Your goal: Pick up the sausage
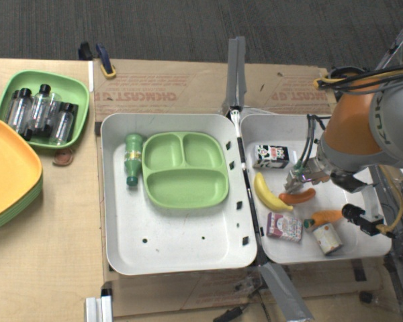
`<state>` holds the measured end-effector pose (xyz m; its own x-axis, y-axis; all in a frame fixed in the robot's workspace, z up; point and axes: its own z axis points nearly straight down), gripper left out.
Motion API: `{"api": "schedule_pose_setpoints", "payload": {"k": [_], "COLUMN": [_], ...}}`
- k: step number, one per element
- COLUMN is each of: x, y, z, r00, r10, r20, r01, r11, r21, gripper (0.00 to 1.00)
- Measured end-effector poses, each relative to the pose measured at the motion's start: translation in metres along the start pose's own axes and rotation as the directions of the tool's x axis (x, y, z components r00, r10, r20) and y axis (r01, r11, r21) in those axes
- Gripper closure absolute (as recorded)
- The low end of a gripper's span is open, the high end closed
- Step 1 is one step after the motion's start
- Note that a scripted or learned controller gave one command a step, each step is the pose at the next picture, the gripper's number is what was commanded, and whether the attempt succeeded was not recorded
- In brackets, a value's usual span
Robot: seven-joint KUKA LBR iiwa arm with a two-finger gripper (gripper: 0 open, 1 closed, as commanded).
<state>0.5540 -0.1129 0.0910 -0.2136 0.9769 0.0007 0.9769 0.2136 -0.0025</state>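
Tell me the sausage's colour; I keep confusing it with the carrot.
Reddish-orange, in the camera view: the sausage lies beside the banana.

Single fixed camera, mounted above the bench, looks down obliquely at both white bins: left bin [114, 200], right bin [363, 247].

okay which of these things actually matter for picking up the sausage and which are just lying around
For the job:
sausage, in the right bin
pincer, just above the sausage

Just lying about:
banana
carrot
milk carton
pink packet
small box
green divided plate and green bottle, in the left bin
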Motion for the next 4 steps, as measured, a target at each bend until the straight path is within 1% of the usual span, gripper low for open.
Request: {"api": "schedule_pose_setpoints", "payload": {"k": [1, 2, 3, 4], "x": [-0.033, -0.036, 0.007, -0.028], "y": [0.021, -0.029, 0.005, 0.011], "z": [0.0, -0.001, 0.0, -0.001], "r00": [0.998, 0.966, 0.954, 0.995], "r10": [-0.063, -0.257, -0.301, -0.099], "r20": [0.002, 0.001, 0.002, 0.002], "r01": [0.063, 0.257, 0.301, 0.099], "r11": [0.998, 0.966, 0.954, 0.995], "r21": [-0.002, -0.002, -0.002, -0.003], "gripper": [1.0, 1.0, 1.0, 1.0]}}
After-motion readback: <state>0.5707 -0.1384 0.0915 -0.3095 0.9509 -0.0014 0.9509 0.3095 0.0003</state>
